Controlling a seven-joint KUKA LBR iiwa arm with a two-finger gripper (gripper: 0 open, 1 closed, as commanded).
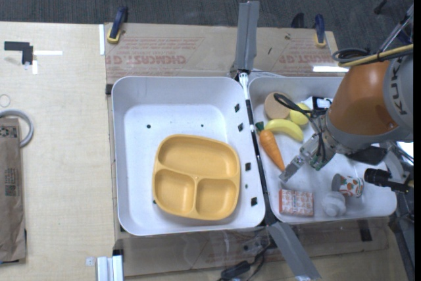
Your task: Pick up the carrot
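Note:
The carrot (271,148), orange with a green top, lies near the left wall of the right bin (368,212), its tip pointing toward the front. My gripper (293,168) hangs low just right of the carrot's tip, a small gap away from it. Nothing shows in its grasp. The arm's orange band (360,105) looms over the middle of that bin and hides what lies beneath.
A banana (287,128) and a tan round piece (276,104) sit behind the carrot. A red and white packet (296,202), a patterned cup (347,186) and a white item (332,206) lie at the front. The left bin (131,141) holds a yellow divided plate (196,176).

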